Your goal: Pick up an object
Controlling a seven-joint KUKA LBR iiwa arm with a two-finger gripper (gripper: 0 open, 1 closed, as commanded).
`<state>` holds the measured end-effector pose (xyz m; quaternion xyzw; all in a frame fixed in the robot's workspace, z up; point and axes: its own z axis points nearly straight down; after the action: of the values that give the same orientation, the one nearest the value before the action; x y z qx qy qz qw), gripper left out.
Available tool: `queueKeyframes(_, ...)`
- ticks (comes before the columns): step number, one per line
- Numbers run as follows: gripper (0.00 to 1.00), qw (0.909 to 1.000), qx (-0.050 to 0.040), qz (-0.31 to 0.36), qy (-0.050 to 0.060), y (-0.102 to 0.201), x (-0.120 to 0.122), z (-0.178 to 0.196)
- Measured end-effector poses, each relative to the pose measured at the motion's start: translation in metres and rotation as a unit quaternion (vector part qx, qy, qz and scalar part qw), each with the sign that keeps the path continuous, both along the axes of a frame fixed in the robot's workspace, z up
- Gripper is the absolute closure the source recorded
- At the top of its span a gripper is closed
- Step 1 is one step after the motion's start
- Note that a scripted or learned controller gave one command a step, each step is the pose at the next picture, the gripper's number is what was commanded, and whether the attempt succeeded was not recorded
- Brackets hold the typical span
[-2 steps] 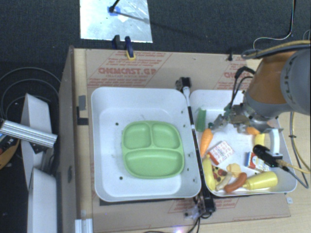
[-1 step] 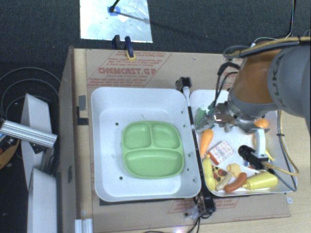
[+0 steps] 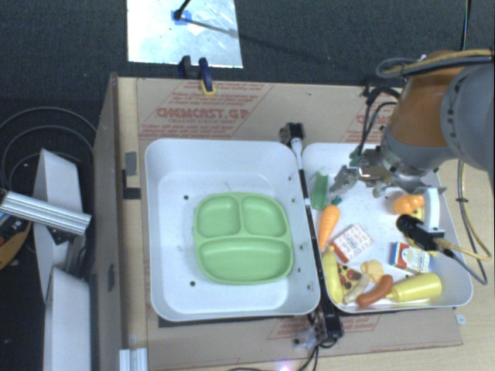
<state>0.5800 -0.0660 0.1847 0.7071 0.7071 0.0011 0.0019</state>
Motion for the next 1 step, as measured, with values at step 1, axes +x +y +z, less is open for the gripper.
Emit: queueKeyframes(1, 0.0, 1.0, 0.0011, 0.0, 0.004, -0.0004, -0.0737, -0.0007)
